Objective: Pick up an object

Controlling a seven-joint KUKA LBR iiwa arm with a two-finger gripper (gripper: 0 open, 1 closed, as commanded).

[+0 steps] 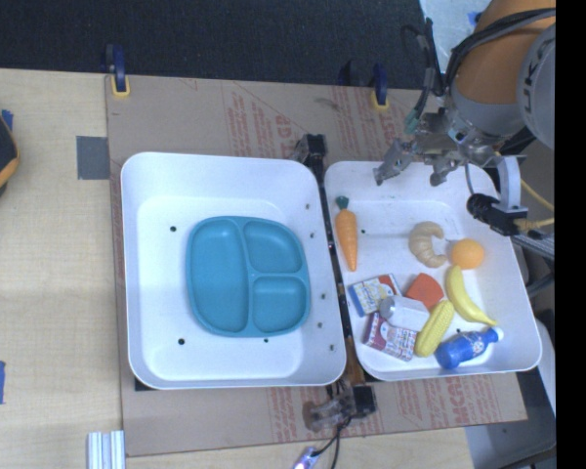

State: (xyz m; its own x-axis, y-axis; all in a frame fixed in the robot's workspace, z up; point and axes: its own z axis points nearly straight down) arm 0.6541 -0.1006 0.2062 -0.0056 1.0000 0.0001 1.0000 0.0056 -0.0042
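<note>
Red print runs along the cardboard sheet (225, 115) under the bins, but I can't read it from here. The small cartons in the right bin (527, 301) carry red and white labels whose wording is too small for me to make out.

The pickable things all sit in that right bin. An orange carrot (347, 237) with a green top lies along the bin's 9 o'clock edge. Near the centre I see a pale croissant (430, 243) touching an orange ball (466, 253) at its 3 o'clock. Below them, a red-orange block (426, 288), a yellow banana (465, 296) and a yellow corn cob (434, 328) crowd together, with a blue bottle (464, 348) at 5 o'clock. Two cartons, one (374, 292) above the other (391, 336), lie at 7 o'clock.

The left bin (146, 262) holds a blue divided plate (247, 275).

My gripper (417, 169) hangs at the right bin's 12 o'clock rim, fingers spread apart, nothing between them, touching no object that I can see.
</note>
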